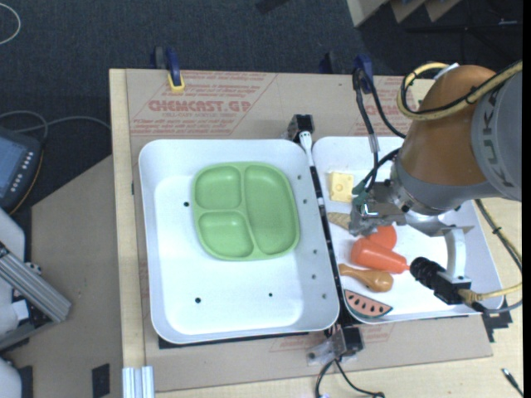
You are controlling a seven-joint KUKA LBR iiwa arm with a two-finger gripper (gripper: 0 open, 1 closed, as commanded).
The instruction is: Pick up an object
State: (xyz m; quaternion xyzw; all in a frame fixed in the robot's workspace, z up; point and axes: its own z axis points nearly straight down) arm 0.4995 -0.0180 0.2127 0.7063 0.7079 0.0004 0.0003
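My gripper (pixel 367 214) is low in the right bin (pixel 489 247), over the toy food.

I cannot tell from here whether it is grasping anything. It sits just above the orange carrot (pixel 380 255), which lies near the bin's left wall. A yellow cheese piece (pixel 340 186) lies just above-left of my gripper, a tan drumstick (pixel 367 277) rests below the carrot, and a watermelon slice (pixel 367 305) sits at the bin's bottom edge. In the left bin (pixel 166 247) a green divided plate (pixel 246 211) lies flat on the counter's (pixel 133 106) cardboard side.
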